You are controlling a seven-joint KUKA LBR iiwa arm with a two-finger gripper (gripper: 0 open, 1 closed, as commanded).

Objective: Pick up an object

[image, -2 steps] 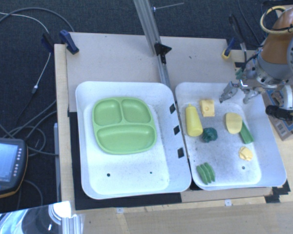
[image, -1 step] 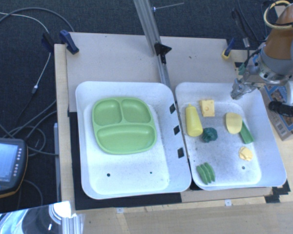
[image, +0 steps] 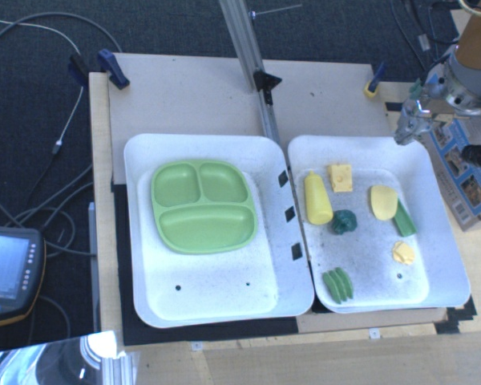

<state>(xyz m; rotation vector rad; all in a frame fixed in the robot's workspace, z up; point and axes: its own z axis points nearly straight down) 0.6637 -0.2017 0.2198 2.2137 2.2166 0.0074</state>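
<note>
Matt green tray [image: 204, 207], seemingly plastic; speckled bins [image: 216, 295].

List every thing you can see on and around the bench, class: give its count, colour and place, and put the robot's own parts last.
Bins: 2, white, side by side on the bench.
Divided plate: 1, light green, in the left bin.
Cylinder: 1, yellow, right bin, near its left wall.
Cube: 1, yellow, right bin, far end.
Round piece: 1, dark green, touching the cylinder's near end.
Oval piece: 1, yellow, right bin.
Stick: 1, green, beside the oval piece.
Small lump: 1, yellow, right bin.
Pod: 1, green, near edge.
Clamps: 2, blue, back corners.
Screen: 1, left edge.
Gripper: 1, grey, above the right bin's far right corner.
</note>
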